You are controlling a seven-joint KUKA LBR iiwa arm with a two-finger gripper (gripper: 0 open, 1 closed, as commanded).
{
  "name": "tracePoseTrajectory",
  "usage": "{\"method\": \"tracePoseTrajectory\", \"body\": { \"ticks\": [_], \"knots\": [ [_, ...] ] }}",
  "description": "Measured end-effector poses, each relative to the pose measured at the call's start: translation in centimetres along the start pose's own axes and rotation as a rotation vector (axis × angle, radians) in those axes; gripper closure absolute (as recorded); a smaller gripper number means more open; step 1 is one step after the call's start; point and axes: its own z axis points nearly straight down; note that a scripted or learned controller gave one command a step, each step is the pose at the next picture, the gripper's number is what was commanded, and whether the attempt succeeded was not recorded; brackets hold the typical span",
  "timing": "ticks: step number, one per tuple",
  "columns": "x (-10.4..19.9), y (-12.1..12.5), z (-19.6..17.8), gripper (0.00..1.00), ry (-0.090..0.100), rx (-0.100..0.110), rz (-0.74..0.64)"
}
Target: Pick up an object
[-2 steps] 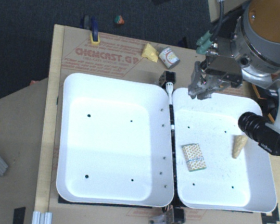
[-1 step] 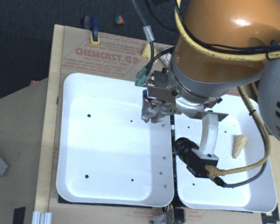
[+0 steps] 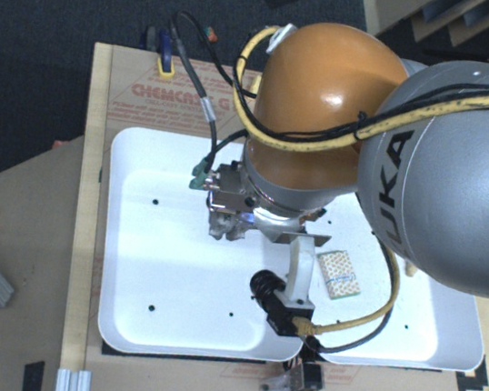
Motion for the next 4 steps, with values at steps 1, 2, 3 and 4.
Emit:
{"method": "tracePoseTrajectory", "body": {
  "ticks": [1,2,3,4],
  "knots": [
    [3.3,0.0,-15.6,1.00,0.013,-0.028,-0.003],
    [2.8,0.0,-1.4,1.00,-0.003,0.003,0.004],
    [-1.8,0.1,-8.9,1.00,0.006,-0.020,0.007],
    [2.5,0.0,1.3,1.00,0.000,0.001,-0.001]
  ]
}}
